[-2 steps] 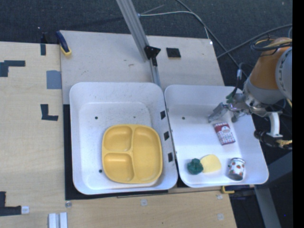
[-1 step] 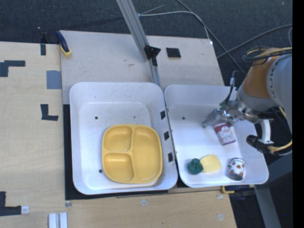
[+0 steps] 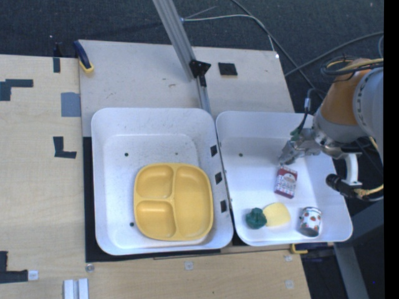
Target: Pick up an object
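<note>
Three small things along the right bin's near edge, gripper above them.

Near the front edge of the right bin (image 3: pixel 249 126) sit a green lump (image 3: pixel 255 218), a pale yellow piece (image 3: pixel 277 215) touching it, and a patterned cup-like item (image 3: pixel 310 222) toward the near right corner. Just behind them a red-and-white packet (image 3: pixel 286 183) lies on the bin floor. The gripper (image 3: pixel 290 157) hangs just above the packet's far end; whether its fingers are apart or together cannot be told. In the left bin (image 3: pixel 112 129), a yellow divided tray (image 3: pixel 174 201) rests toward the near edge.

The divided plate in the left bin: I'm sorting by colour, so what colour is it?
Yellow: the divided plate, clearest in the camera view.
</note>
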